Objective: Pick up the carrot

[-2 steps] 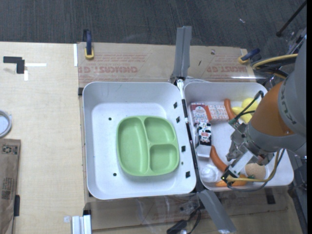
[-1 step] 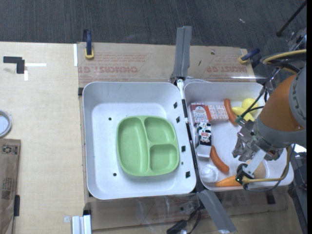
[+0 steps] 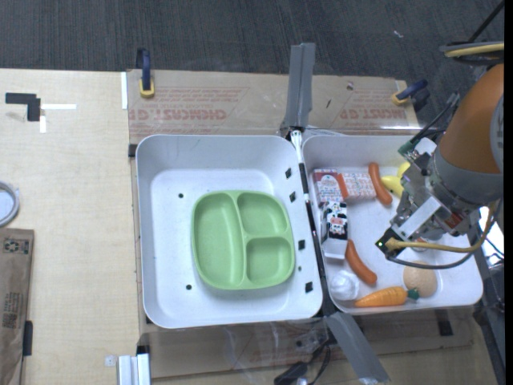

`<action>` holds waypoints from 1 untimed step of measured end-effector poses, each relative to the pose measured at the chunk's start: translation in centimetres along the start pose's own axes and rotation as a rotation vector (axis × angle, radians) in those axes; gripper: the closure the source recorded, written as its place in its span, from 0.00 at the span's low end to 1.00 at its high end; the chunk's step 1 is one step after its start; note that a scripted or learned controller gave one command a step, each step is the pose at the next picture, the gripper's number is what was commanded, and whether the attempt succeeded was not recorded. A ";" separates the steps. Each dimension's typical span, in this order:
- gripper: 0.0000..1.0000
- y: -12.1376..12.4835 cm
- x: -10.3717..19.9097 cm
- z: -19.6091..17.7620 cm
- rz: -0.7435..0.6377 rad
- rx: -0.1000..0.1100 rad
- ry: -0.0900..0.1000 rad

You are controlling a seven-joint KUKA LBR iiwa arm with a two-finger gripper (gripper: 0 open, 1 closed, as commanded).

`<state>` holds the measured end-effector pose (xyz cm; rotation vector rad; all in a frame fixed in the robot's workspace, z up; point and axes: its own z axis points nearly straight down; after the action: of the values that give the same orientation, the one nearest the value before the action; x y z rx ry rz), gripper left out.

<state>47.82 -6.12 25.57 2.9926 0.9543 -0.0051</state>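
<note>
The carrot point(image 3: 383, 297), orange with a small green top, lies along the front wall of the right bin point(image 3: 449, 299), its tip pointing left. My gripper point(image 3: 417, 192) hangs over the right half of that bin, behind and to the right of the carrot and well apart from it. The wrist and its fittings hide much of the gripper. Nothing is seen held in it.
An orange sausage point(image 3: 361, 263) and a white lump point(image 3: 343, 284) lie just left of the carrot, and a beige roll point(image 3: 419, 280) just right of it. Further back are a black-and-white toy point(image 3: 337, 220), a red-and-white packet point(image 3: 329, 187), another sausage point(image 3: 379, 183) and a yellow piece point(image 3: 391, 183). A green divided plate point(image 3: 243, 239) sits in the left bin point(image 3: 160, 215).
</note>
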 end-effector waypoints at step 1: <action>1.00 4.0 1.0 5.0 -0.043 0.004 -0.003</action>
<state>50.89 -8.80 20.52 2.9739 1.0190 -0.0111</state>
